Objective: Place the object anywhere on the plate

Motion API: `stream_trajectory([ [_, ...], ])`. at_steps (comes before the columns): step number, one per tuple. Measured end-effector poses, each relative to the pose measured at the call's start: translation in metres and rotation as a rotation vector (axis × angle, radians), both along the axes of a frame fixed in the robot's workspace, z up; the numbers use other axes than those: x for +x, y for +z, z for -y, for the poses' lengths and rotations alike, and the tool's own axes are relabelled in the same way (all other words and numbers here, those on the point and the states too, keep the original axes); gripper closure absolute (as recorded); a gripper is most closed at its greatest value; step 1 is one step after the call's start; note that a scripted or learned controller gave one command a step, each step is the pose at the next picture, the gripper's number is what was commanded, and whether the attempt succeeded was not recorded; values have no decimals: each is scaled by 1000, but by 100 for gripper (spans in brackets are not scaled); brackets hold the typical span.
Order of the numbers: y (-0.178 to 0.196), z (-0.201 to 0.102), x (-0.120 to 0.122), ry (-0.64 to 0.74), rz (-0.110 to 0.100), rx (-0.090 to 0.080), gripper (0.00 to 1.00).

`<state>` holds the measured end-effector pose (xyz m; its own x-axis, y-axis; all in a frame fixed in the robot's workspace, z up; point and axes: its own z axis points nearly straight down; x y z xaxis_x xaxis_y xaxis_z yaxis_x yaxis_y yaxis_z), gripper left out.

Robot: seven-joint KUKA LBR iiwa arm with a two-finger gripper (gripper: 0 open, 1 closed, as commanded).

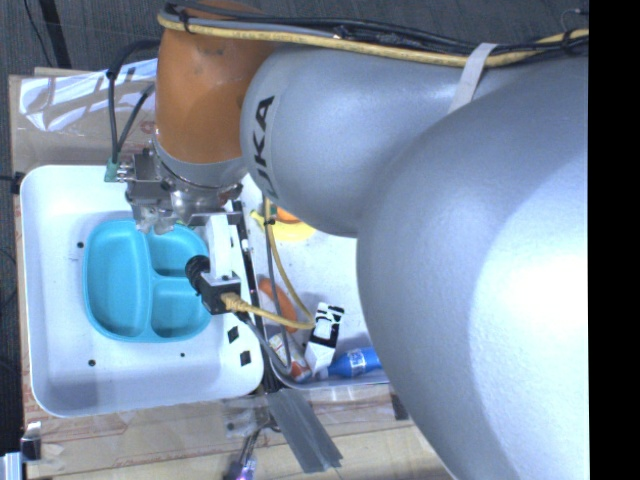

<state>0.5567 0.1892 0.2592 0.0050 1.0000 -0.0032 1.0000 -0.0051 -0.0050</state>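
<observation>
blue divided plate (135,280) in left bin (50,368), gripper (160,213) at plate's 12 o'clock edge, claw state cannot tell, blue object (355,363) at 4 o'clock

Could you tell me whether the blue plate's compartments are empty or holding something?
Empty where visible: the blue plate in the left bin shows bare compartments; the gripper hides its upper-right edge.

One fixed camera looks down slantwise, close over both bins (60,368).
</observation>
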Motion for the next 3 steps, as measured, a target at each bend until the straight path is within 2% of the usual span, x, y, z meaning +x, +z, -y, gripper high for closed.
stream_trajectory([
  [1, -129, -28, -35, -127, -3, -1, 100],
  [2, -74, 36, 48, 63, 4, 2, 100],
  [3, -45, 58, 15, 164, 0, 3, 100],
])
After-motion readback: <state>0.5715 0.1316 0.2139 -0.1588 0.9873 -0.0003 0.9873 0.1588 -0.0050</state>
